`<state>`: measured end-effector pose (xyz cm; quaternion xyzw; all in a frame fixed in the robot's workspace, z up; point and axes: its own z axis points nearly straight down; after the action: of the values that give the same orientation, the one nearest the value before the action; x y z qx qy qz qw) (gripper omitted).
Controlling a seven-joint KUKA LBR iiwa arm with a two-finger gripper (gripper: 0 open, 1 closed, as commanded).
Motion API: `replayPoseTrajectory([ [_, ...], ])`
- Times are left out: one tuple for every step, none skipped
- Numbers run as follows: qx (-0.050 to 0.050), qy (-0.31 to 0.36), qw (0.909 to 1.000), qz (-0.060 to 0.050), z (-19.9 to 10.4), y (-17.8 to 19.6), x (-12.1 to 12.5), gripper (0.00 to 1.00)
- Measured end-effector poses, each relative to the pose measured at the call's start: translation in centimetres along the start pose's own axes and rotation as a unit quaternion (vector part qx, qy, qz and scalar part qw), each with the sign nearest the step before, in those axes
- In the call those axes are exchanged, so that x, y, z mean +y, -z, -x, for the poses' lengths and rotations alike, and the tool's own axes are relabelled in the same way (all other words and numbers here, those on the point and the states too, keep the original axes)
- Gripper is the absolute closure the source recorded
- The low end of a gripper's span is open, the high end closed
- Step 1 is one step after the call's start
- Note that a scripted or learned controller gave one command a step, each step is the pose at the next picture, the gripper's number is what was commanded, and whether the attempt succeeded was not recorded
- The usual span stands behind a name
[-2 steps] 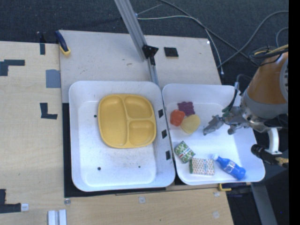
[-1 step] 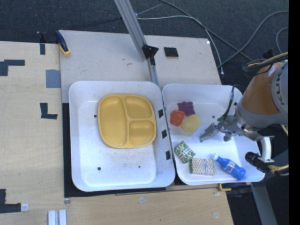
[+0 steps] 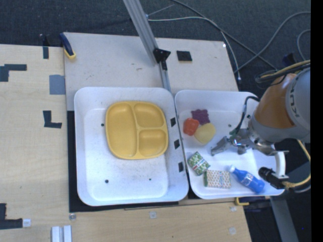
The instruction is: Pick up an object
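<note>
My gripper (image 3: 222, 145) hangs over the right bin (image 3: 228, 99), just right of a pale yellow round object (image 3: 205, 133). It is open, with nothing between its fingers. An orange-red object (image 3: 190, 126) and a purple bunch of grapes (image 3: 201, 116) lie to the left of it. Nearer the front lie a green packet (image 3: 198, 163), a small printed carton (image 3: 217, 179) and a blue bottle (image 3: 248, 180). The grey arm with its orange band (image 3: 275, 107) comes in from the right.
The left bin (image 3: 86, 150) holds a yellow divided plate (image 3: 137, 129). A slanted metal pole (image 3: 144, 26) stands behind the bins. Cables run across the dark floor at the back right.
</note>
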<state>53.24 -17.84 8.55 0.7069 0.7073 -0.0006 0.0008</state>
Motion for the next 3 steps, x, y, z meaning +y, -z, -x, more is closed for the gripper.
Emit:
replayPoseTrajectory([
  [0.0, 0.0, 1.0, 0.003, 0.0, 1.3, 0.2, 1.0],
  [0.0, 0.001, 1.0, 0.001, 0.1, 6.0, 1.2, 1.0],
  [0.0, 0.001, 1.0, 0.002, 0.3, 11.5, 2.2, 1.0],
])
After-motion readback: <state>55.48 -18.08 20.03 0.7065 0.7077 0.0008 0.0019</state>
